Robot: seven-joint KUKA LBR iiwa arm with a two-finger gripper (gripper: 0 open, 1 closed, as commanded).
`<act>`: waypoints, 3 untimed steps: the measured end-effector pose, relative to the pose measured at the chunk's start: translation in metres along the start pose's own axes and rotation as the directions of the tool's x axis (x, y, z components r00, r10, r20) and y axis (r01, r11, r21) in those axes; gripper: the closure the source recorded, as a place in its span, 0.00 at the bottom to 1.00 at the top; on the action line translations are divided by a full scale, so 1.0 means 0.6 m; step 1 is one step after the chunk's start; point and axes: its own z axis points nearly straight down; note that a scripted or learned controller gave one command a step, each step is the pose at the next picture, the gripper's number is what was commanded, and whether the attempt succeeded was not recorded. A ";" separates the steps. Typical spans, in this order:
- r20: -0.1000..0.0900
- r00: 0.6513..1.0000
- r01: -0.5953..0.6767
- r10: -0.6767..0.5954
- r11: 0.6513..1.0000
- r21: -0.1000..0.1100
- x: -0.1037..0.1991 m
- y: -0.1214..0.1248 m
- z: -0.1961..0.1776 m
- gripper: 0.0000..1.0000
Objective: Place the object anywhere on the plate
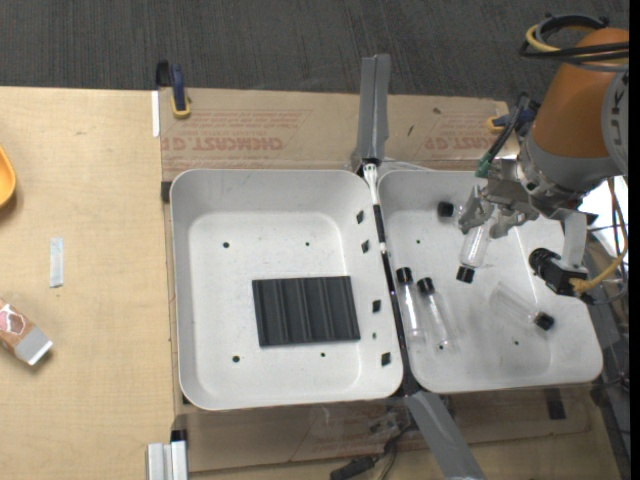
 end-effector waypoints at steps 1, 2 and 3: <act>0.002 0.999 -0.033 0.033 0.999 0.002 0.084 -0.049 -0.051 1.00; 0.003 0.961 -0.277 0.277 0.961 0.002 0.185 0.003 -0.023 1.00; 0.003 0.978 -0.206 0.206 0.978 0.004 0.278 -0.070 0.036 1.00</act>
